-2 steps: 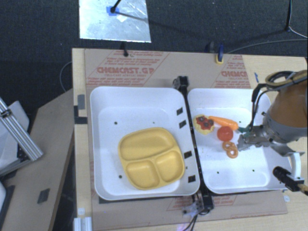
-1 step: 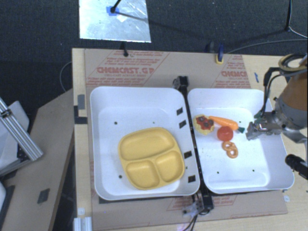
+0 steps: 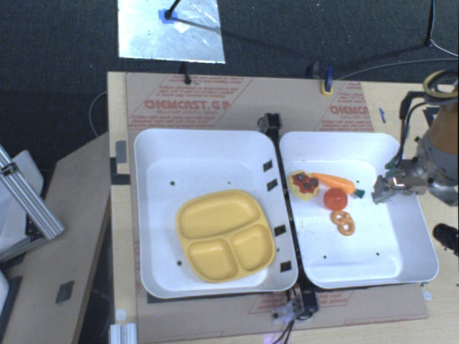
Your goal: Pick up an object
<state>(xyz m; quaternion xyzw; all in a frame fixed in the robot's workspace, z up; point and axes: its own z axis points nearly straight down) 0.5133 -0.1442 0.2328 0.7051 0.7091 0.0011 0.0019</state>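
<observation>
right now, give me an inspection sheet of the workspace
surface: bench with brown printed sheet, left bin and right bin side by side
job's things: right bin holds carrot, tart, tomato, pretzel, close together near its upper left
clutter: yellow divided tray in left bin
grippers: gripper over right bin's right side, just right of the carrot, holding nothing seen
cables: dark cables behind bench, wires at front edge
surroundings: dark carpet, silver plate, metal frame at left
</observation>
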